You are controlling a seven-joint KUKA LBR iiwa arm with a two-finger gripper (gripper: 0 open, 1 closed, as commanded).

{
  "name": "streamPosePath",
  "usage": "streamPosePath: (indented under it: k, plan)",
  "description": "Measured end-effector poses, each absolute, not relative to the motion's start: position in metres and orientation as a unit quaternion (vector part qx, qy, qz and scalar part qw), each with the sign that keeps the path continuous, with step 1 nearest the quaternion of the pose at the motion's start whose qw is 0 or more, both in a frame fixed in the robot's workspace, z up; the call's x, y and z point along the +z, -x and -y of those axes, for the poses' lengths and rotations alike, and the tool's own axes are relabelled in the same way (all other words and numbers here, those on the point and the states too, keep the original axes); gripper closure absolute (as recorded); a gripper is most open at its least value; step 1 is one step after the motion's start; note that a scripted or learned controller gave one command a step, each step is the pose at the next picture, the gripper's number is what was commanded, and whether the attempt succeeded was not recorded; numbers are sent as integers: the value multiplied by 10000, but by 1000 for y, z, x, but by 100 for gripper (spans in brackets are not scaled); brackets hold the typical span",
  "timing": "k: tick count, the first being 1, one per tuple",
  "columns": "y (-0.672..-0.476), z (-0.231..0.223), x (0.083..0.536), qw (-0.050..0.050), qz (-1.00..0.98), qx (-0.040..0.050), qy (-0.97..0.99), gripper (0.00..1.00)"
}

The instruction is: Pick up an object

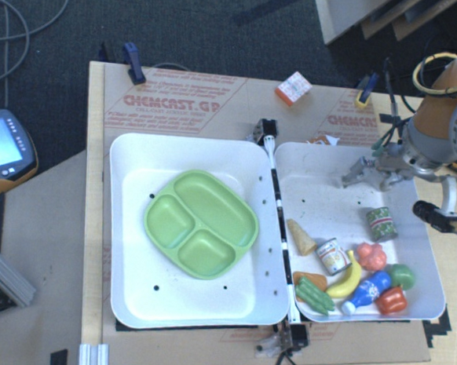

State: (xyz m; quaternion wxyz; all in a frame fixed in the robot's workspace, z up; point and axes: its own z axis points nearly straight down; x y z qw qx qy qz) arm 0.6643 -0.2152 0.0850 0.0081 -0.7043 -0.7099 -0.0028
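Dark carpet surrounds a pale wooden surface [219, 106] seen from above at a slant, printed with faded red lettering along its far side. Two shallow white bins sit side by side on it. Within the left bin [126, 288] lies a light green divided plate [201, 224] with three compartments, set at an angle near the middle. Beside it, the right bin [315, 177] holds a cluster of small toy foods in its near right corner. From the right reaches the grey arm [442, 116] with its orange band, and its pincer [369, 173] hangs over the far part of the right bin, fingers spread apart with nothing between them. Apart from the cluster, just near of the pincer, a small green patterned can [381, 223] lies tilted. Within the cluster, a yellow banana [347, 281] lies beside a small labelled tin [332, 256], with a tan wedge [301, 236] to their left. Along the near edge are a green pea pod [314, 295] and a blue bottle [369, 291]. To the right sit a red strawberry [371, 256], a green pepper [401, 275] and a red pepper [392, 301]. On the far part of the surface rests a small orange and white box [293, 88].
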Motion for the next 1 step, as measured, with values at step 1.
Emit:
streamPosePath:
  k: [1]
  plan:
    - [-603, 208, 85, 28, 7066, 11, 7076, 0]
